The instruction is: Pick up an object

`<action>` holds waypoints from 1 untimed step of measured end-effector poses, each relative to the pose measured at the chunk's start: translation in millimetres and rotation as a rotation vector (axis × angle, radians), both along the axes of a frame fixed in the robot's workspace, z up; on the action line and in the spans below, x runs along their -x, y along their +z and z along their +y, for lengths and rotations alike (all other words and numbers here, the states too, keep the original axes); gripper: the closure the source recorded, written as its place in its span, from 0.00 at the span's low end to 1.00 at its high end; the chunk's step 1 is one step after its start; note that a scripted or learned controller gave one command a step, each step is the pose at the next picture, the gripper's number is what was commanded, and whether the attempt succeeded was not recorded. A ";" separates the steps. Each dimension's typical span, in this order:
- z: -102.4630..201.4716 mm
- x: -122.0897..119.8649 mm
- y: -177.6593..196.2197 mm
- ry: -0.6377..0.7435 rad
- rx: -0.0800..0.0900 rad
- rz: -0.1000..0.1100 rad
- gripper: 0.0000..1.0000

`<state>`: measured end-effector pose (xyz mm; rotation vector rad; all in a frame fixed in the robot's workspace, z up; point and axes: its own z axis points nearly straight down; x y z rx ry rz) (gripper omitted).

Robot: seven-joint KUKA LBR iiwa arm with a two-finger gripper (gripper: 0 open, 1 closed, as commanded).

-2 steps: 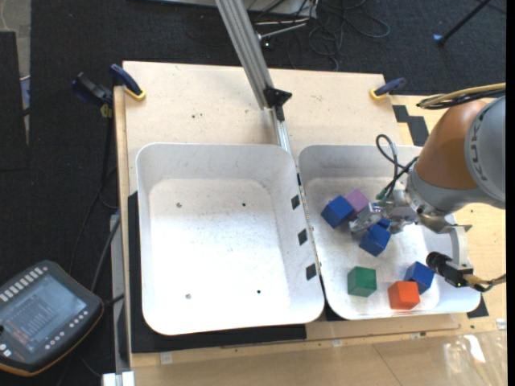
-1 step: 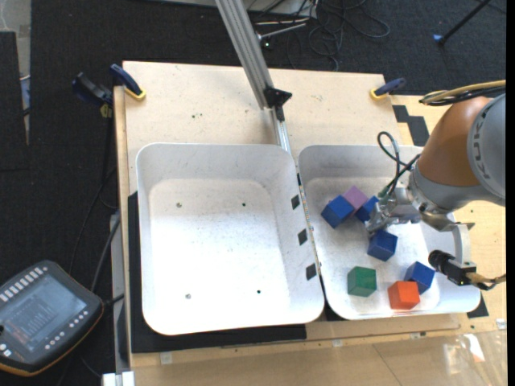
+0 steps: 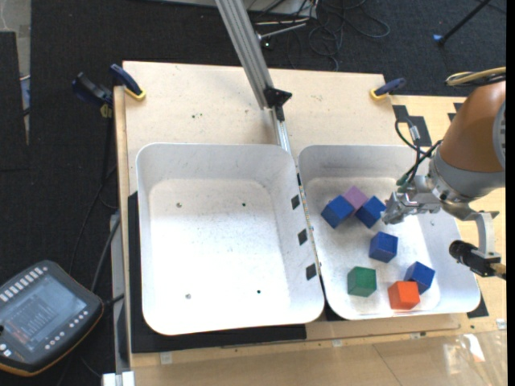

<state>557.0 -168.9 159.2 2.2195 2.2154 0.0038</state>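
Observation:
The right bin point(image 3: 342, 163) holds several small blocks. A blue block point(image 3: 338, 211), a purple block point(image 3: 356, 197) and another blue block point(image 3: 371, 211) cluster near its middle. Lower down lie a blue block point(image 3: 384, 246), a green block point(image 3: 362, 281), an orange block point(image 3: 404, 294) and a blue block point(image 3: 420, 275). My gripper point(image 3: 397, 213) is low in the bin, just right of the clustered blue block and above the lone blue one. Nothing shows between its tips.
The left bin point(image 3: 213, 236) sits beside the right one. A slanted metal rail point(image 3: 248, 43) runs from the top down to the bins' shared edge. Clamps point(image 3: 127, 81) mark the board's far corners. A teach pendant point(image 3: 40, 316) lies at lower left.

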 end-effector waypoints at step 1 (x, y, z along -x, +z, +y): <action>-1.1 -0.2 42.9 0.004 0.000 0.000 1.00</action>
